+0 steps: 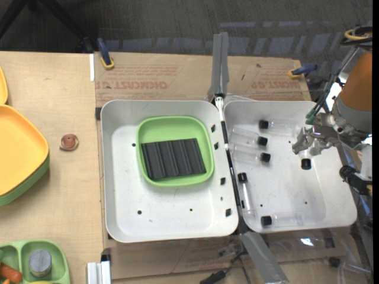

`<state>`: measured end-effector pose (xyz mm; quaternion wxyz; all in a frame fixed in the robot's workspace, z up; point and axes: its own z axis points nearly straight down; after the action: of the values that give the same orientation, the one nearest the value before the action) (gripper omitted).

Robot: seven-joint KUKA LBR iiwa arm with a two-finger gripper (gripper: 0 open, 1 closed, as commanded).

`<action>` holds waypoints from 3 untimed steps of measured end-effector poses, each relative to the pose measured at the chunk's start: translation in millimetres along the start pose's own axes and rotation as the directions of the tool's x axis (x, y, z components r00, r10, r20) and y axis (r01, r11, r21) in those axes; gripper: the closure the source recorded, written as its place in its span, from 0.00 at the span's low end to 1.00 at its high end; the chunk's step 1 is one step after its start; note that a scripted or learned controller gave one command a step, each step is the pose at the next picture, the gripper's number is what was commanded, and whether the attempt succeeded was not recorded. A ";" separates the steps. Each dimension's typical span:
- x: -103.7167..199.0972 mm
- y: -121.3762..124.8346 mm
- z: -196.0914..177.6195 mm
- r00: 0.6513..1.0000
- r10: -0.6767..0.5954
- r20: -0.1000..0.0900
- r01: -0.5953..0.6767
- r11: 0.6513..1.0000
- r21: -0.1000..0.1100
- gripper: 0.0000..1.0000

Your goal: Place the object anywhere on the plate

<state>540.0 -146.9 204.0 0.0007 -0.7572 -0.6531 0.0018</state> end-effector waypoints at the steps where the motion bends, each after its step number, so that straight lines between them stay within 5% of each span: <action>1: 21.0 -12.2 16.4 0.997 -0.077 -0.001 0.077 0.997 0.001 1.00; 2: 63.3 -15.8 -3.8 0.985 -0.172 0.000 0.172 0.985 -0.002 1.00; 3: 98.3 -1.8 13.5 0.944 -0.329 0.000 0.329 0.944 -0.001 1.00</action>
<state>552.6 -49.4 190.3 0.0009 -0.6375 -0.7704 0.0014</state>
